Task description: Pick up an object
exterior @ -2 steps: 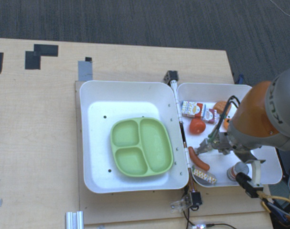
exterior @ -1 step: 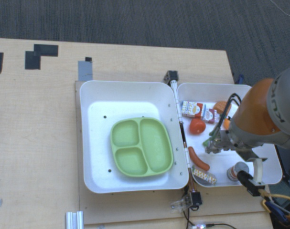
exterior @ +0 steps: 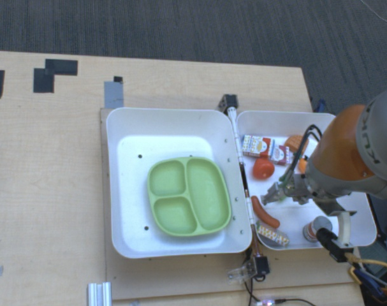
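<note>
The right bin (exterior: 366, 233) holds several small items. A white and green juice carton (exterior: 256, 146) lies at its far left, with a red tomato (exterior: 263, 168) just below it. A reddish sausage (exterior: 264, 213) lies near the bin's left wall, and a round patterned piece (exterior: 273, 237) sits at the front left corner. An orange item (exterior: 295, 142) shows beside the arm. My gripper (exterior: 274, 194) hangs low over the bin's middle, between the tomato and the sausage, with nothing seen held in it.
The left bin (exterior: 131, 183) holds a green three-compartment plate (exterior: 189, 196). A small round can (exterior: 313, 229) stands in the right bin near the front. My grey and orange arm (exterior: 346, 155) covers the right bin's right half. Cables (exterior: 250, 271) lie at the bench's front edge.
</note>
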You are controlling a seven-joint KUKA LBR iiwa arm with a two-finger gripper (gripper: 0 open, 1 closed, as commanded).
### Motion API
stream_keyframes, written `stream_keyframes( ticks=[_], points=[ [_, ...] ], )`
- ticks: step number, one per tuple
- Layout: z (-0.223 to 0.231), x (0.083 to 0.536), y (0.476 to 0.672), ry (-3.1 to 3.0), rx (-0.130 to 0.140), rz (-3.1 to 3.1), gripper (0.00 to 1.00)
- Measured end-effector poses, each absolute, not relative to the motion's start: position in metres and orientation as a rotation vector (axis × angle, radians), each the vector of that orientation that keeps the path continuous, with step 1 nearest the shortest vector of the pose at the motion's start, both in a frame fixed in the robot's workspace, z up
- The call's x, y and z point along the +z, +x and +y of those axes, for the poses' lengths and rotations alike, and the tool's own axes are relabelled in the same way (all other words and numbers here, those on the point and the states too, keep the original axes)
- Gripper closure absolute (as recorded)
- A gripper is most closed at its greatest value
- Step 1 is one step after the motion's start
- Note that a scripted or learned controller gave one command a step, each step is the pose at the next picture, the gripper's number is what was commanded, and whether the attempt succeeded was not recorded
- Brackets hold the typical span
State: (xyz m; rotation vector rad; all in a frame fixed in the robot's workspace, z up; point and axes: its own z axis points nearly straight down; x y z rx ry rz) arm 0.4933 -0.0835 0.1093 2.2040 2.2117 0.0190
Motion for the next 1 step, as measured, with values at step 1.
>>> stream_keyframes(
  ticks=[1],
  points=[
    [-0.0877, 0.0888, 0.4907, 2.213, 0.010, 2.205, 0.00]
  ],
)
